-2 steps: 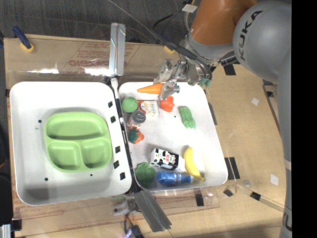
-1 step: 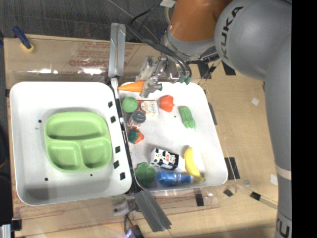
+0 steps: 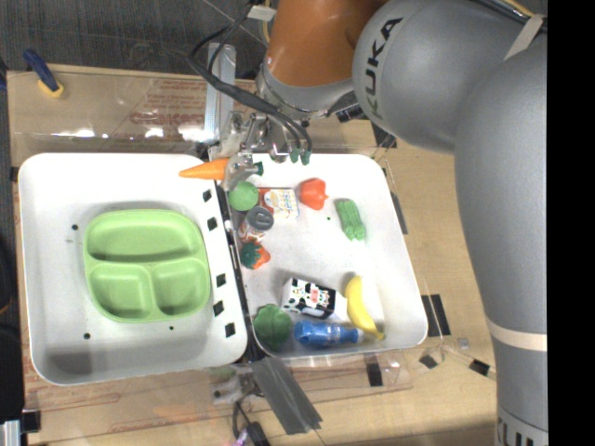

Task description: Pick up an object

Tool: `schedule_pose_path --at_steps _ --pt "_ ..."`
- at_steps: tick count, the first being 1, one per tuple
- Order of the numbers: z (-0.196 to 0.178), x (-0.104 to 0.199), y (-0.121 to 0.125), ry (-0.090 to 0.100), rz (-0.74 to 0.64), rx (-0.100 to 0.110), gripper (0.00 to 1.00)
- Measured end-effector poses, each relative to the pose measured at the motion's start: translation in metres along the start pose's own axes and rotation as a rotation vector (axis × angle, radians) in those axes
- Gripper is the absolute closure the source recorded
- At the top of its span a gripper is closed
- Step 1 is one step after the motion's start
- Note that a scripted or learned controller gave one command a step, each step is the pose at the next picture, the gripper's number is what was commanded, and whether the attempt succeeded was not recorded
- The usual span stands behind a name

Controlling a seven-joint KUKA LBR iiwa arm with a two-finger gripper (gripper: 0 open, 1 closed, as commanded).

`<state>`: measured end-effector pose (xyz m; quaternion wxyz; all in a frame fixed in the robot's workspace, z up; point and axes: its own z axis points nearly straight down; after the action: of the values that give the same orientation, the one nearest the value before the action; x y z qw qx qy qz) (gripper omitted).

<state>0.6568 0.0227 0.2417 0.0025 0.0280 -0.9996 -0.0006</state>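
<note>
Wooden tabletop (image 3: 446,249) spreads under everything, carrying two shallow white bins side by side. My grey arm (image 3: 465,110) comes in from the right and takes up the whole upper right, with its orange band (image 3: 316,26) just above the wrist. Next in size is the left bin (image 3: 46,249), which holds a green tray (image 3: 146,263) with three compartments. Beside it, the right bin (image 3: 395,268) holds the small things.

My gripper (image 3: 246,161) hangs at the far end of the wall between the two bins. An orange carrot (image 3: 206,168) lies right at my fingertips, pointing left over the far rim of the left bin. I cannot tell whether my fingers are wide or narrow, or whether they hold the carrot.

Inside the right bin, a blue bottle (image 3: 325,334) lies along the near wall, with a green broccoli (image 3: 271,324) just left of it and a yellow banana (image 3: 361,305) just right. A black-and-white carton (image 3: 309,296) sits beside the banana. Farther back lie a green cucumber (image 3: 350,218), a red pepper (image 3: 313,191), and a green ball (image 3: 243,196) just below my gripper.
</note>
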Motion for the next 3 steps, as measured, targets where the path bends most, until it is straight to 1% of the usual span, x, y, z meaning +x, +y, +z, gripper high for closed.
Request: schedule_pose_path --at_steps 3 --pt "-0.023 -0.003 0.002 0.004 -0.013 0.003 1.0"
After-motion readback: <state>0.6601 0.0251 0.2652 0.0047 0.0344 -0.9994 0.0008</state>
